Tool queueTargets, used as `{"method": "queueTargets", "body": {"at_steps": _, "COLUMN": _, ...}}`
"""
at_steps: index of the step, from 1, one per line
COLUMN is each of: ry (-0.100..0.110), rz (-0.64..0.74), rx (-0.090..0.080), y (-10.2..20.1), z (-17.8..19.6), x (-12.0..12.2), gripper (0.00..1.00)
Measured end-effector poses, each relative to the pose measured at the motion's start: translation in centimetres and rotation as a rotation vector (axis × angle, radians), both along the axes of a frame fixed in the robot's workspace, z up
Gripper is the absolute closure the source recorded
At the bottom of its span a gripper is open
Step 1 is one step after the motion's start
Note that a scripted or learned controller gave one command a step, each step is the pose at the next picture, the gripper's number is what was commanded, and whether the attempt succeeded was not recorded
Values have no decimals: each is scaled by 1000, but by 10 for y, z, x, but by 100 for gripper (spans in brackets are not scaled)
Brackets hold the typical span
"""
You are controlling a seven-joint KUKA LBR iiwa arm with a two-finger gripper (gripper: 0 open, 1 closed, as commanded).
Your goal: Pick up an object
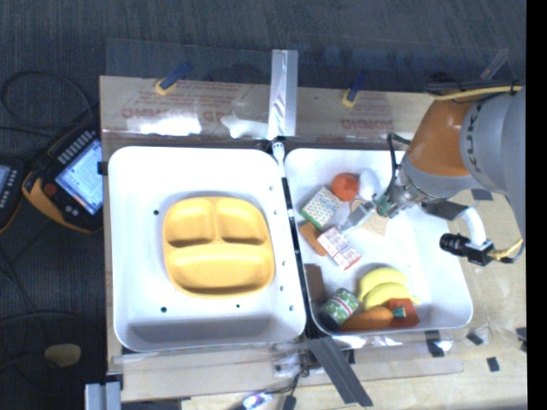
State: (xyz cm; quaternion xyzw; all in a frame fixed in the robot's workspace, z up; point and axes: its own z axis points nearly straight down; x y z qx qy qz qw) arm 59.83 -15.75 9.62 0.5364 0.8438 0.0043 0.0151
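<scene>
Gripper (369,212) was down in the right bin (444,272), but honestly couldn't tell its state or if it touched anything. It sat just beside a tomato (345,186), near two small cartons (322,206) (339,247). Bananas (385,284) and a can (340,306) lay at the front. Left bin (137,254) had a yellow tray (219,244). Pendant (73,182) lay off left.

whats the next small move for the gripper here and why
Probably a short drop straight down. The gripper sits low in the right bin, just right of the small red-and-white box and the green-patterned box, below the orange ball, with nothing visibly held.
</scene>
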Motion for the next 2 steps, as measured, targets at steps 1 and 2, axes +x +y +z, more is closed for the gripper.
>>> {"method": "queueTargets", "body": {"at_steps": 1, "ry": 30, "rz": 192, "rx": 3, "y": 31, "z": 80, "x": -26, "gripper": 0}}
{"method": "queueTargets", "body": {"at_steps": 2, "ry": 23, "rz": 84, "rx": 6, "y": 24, "z": 2, "x": -69, "gripper": 0}}
